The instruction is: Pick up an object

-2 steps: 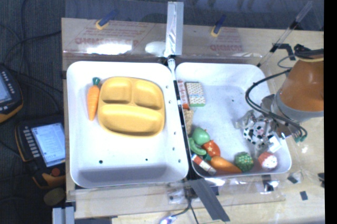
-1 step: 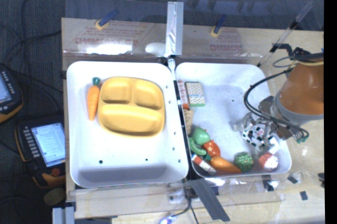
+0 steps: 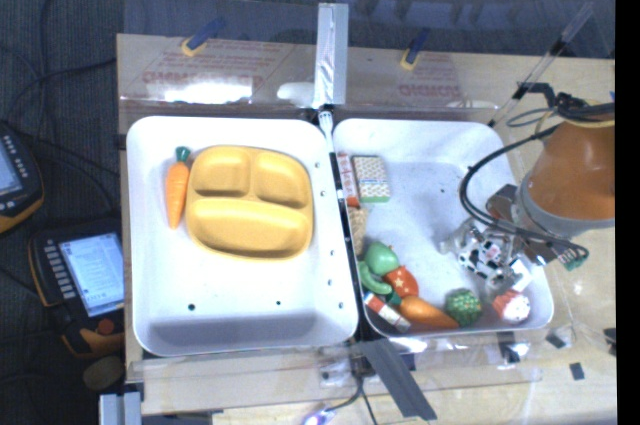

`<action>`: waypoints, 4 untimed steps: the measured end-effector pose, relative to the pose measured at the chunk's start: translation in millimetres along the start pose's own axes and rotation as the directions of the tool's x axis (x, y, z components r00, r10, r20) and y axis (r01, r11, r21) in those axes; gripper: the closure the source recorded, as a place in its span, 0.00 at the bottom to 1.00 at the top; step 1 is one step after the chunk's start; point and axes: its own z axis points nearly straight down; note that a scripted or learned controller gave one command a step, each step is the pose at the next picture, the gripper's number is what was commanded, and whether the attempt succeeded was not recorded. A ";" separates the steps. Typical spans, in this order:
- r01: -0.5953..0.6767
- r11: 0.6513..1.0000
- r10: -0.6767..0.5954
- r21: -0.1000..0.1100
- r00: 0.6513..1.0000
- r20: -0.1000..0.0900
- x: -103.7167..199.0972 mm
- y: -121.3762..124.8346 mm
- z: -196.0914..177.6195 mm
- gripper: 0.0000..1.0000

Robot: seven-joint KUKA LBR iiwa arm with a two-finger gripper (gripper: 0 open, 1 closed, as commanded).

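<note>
Two white bins seen from above

A yellow plastic tray (image 3: pixel 250 201) and an orange toy carrot (image 3: pixel 177 191) are seen in the left white bin (image 3: pixel 150 313); small toys are piled in the right white bin (image 3: pixel 440 153).

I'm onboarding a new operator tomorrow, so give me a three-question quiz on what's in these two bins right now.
1. True or false: the yellow tray lies in the left bin.
2. Which lies beside the yellow tray? A carrot; B broccoli; C patterned box.
3. Fill in: the gripper is over the ___ bin.

Key: 1 true; 2 A; 3 right.
</note>
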 end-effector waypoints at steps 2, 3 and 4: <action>0.016 1.000 -0.016 -0.018 1.000 -0.020 -8.7 -8.9 3.0 0.00; 0.089 0.996 -0.089 -0.008 0.996 -0.007 -5.7 -4.5 1.7 0.00; 0.091 0.996 -0.091 0.000 0.996 0.001 -3.1 -2.2 0.3 0.00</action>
